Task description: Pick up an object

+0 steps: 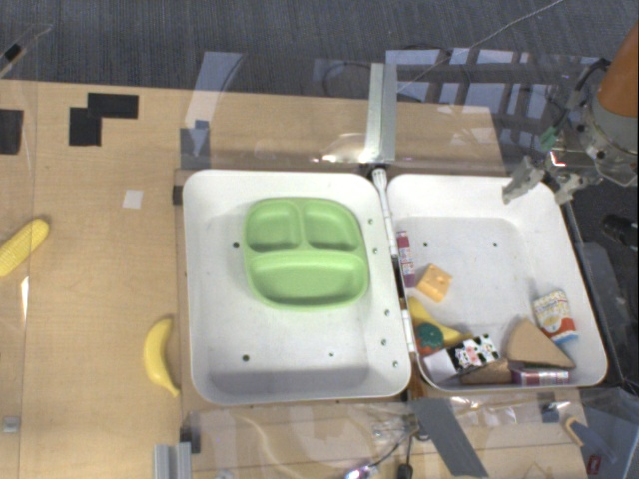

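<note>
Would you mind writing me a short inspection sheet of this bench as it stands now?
Surface: wooden bench bearing two white bins side by side, the left bin and the right bin.
Job's things: in the right bin, a cheese wedge, a small carton, a brown wedge, a black-and-white block and other small items bunched at its near edge.
Clutter: green divided plate in the left bin; banana and corn cob on the bench.
Grippers: gripper above the right bin's far right corner, nothing seen between its fingers.
Cables: thin cable on the floor behind.
Surroundings: grey carpet.
</note>
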Robot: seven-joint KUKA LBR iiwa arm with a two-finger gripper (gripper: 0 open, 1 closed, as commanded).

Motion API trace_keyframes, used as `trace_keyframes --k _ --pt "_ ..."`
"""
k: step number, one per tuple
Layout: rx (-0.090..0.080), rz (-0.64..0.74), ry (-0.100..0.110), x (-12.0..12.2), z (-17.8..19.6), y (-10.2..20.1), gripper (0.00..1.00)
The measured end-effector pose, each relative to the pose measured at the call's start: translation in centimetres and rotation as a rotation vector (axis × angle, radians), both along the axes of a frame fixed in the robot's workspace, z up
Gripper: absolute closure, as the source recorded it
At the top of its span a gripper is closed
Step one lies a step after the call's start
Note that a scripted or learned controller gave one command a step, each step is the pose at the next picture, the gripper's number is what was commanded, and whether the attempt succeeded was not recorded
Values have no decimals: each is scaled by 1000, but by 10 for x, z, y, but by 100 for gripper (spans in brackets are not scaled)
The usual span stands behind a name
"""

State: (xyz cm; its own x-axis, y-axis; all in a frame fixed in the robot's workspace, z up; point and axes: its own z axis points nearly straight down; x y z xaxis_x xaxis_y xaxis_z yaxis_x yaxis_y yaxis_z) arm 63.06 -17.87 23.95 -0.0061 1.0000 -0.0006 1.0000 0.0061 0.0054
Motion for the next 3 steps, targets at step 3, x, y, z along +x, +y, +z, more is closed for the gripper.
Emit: trace_keyframes --k 3 --pt "0 -117 -3 -11 -133 -7 0"
